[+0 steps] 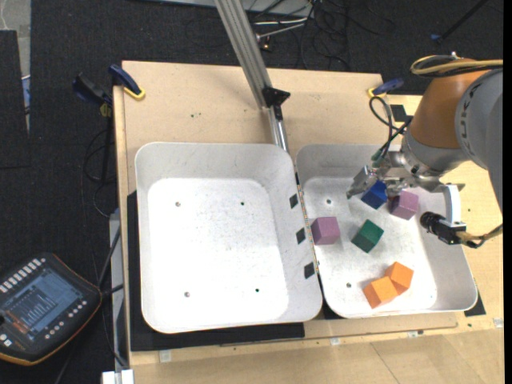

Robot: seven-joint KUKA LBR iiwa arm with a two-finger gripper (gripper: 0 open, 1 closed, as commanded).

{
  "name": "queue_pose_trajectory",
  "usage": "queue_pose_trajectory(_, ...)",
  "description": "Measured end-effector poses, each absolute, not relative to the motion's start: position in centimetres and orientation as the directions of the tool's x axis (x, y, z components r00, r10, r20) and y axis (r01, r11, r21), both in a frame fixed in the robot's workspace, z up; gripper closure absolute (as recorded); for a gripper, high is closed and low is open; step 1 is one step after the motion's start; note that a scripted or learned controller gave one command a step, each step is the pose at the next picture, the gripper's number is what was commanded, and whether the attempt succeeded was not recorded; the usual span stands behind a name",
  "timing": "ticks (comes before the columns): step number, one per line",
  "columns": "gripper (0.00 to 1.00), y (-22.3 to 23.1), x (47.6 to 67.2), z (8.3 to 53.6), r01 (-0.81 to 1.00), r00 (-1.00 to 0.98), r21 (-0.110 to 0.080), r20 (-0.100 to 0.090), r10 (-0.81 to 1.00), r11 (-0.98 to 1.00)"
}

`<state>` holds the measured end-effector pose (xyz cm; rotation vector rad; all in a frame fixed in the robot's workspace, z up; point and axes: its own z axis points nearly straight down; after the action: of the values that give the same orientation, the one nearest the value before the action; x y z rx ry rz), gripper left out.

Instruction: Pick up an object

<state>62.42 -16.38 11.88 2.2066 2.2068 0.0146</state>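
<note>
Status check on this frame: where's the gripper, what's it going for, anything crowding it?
Gripper low in right bin, at blue block; grasp unconfirmed. Purple block close beside blue. Green block, second purple block, two orange blocks lie apart.

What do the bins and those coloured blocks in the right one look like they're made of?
Bins: probably thin moulded plastic, white and matte, with rounded corners and dark specks. Blocks, such as the green block and orange blocks: solid-coloured with a dull finish; foam, wood or plastic, cannot tell.

A handheld control pendant (38,306) lies at lower left; blue clamps (122,79) grip the bench's (208,102) corners.
</note>
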Motion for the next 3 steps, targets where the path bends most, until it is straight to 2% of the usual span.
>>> queue_pose_trajectory(1, 1.0, -16.4, 62.6, 12.9, 1.0, 0.0, 0.027, -0.01, 1.0, 0.001)
queue_pose_trajectory(2, 1.0, -16.5, 62.6, 17.2, 1.0, -0.002, 0.005, -0.001, 1.0, 0.002)
queue_pose_trajectory(3, 1.0, -16.5, 62.7, 22.0, 1.0, -0.003, 0.007, -0.002, 1.0, 0.003)
